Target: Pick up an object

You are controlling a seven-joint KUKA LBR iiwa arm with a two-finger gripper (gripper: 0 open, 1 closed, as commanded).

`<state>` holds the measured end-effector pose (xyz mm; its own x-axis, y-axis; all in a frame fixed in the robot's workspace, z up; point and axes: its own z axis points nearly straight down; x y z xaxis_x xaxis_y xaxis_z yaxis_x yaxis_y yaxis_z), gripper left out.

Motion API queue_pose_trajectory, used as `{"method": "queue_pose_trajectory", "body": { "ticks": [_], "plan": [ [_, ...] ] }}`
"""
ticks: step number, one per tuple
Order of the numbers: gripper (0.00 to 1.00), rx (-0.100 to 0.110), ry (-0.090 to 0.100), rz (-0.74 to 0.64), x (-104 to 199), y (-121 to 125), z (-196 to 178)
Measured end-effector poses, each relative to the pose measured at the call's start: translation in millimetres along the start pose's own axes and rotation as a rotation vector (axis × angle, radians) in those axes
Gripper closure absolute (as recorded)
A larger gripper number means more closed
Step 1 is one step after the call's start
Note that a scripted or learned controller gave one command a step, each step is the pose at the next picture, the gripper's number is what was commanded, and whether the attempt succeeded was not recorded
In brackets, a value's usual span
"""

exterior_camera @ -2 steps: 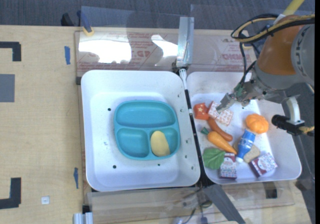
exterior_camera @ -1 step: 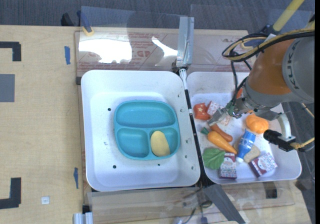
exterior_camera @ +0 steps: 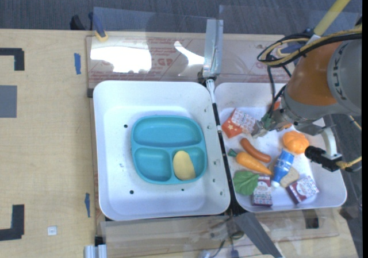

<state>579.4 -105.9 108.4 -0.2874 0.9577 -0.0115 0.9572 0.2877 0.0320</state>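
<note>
the gripper (exterior_camera: 260, 129) hangs low in the right bin (exterior_camera: 336, 196), just above the sausage (exterior_camera: 253, 149) and beside the orange carton (exterior_camera: 237, 122). its fingers are too blurred to tell if open or closed. nothing seems held. 1 yellow potato (exterior_camera: 184, 165) lies in the tray (exterior_camera: 167, 133).

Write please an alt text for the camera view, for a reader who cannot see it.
A grey and orange robot arm lowers its gripper into the right bin, above toy foods including a carrot and an orange. The left bin holds a blue divided tray with a yellow potato.
</note>
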Motion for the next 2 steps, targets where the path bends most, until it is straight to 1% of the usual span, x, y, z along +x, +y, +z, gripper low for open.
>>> {"method": "queue_pose_trajectory", "body": {
  "ticks": [1,2],
  "plan": [
    [1.0,0.027,0.009,0.036,-13,31,22],
    [1.0,0.024,0.008,-0.155,-50,44,-14]
  ]
}}
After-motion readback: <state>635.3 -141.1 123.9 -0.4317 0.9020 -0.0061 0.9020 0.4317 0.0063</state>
